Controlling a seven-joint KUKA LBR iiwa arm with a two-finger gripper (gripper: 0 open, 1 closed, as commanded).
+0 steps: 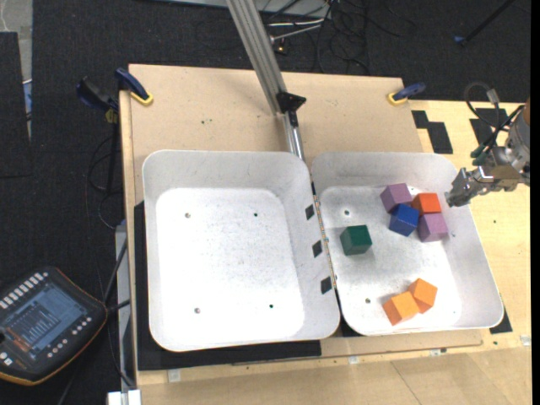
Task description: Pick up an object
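Observation:
The right bin (pixel 472 260) holds several small blocks. A green cube (pixel 356 240) sits alone near its left side. A cluster lies toward the back right: a purple block (pixel 394 197), a blue cube (pixel 404 219), an orange block (pixel 428 202) and another purple block (pixel 433 226). Two orange blocks (pixel 410 301) rest near the front. My gripper (pixel 461 194) hangs at the bin's right rim, just right of the cluster, with nothing visibly between its fingers.
The left bin (pixel 160 226) stands beside the right one. A metal pole (pixel 261 49) slants over the bench from the back. Clamps (pixel 132 86) hold the board's far corners. A teach pendant (pixel 38 321) lies on the floor at the lower left.

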